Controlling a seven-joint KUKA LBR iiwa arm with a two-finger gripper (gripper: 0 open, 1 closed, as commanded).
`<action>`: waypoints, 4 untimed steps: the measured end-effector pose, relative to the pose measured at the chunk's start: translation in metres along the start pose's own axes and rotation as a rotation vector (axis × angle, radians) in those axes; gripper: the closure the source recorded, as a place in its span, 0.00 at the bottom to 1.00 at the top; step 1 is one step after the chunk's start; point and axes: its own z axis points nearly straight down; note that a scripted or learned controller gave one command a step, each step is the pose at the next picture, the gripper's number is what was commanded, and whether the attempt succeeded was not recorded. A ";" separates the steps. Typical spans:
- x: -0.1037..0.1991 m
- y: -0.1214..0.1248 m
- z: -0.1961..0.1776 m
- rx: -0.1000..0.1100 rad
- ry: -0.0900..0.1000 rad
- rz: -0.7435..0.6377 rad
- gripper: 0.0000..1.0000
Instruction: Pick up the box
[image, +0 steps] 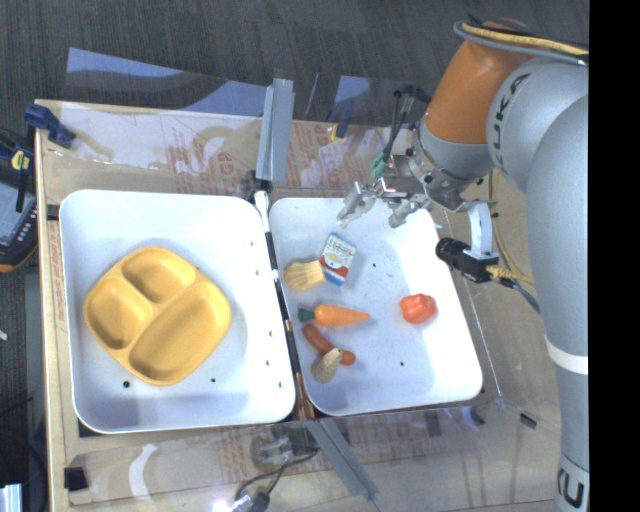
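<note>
Over right bin's (455, 385) far edge: gripper (378, 203), fingers spread wide, nothing held. Below it, small box (339, 257) beside brush (303, 275). Left bin (75, 215): yellow divided plate (157, 315).

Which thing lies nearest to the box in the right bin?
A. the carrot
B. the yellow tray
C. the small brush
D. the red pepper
C: the brush lies just beside the box, to its left, while the carrot is lower and the pepper is farther right.
</note>
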 end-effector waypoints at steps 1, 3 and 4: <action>0.002 0.015 0.132 -0.001 0.000 -0.179 0.00; 0.023 0.030 0.010 -0.005 -0.003 -0.347 1.00; 0.023 0.029 0.010 -0.004 -0.003 -0.347 0.00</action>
